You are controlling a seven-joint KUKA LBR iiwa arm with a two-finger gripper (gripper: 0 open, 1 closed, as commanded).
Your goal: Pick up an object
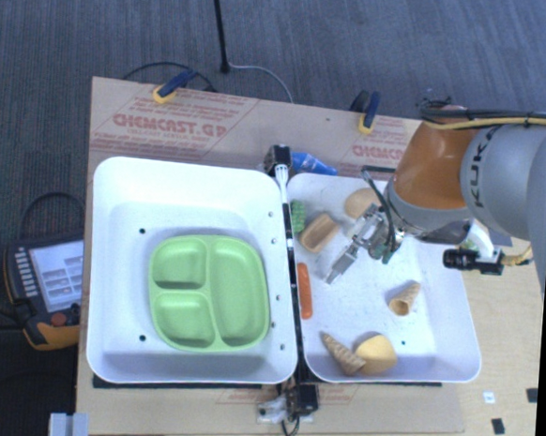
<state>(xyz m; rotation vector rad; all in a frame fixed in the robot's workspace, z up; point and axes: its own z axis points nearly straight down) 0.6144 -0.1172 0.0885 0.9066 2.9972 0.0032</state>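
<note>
Tan block, rounded, lies just beside my end effector in right bin; fingers narrow, holding nothing.

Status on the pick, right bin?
Gripper low in right white bin, nothing seen between its fingers. Nearest: tan bread-like block, apart. Orange carrot-like stick lies by bin's left wall.

1. The left bin holds a green divided tray.
2. The claw hangs over the right bin, just beside a tan block.
3. An orange carrot lies by the divider.
4. An ice-cream cone lies mid-bin; another cone touches a yellow lump.
</note>
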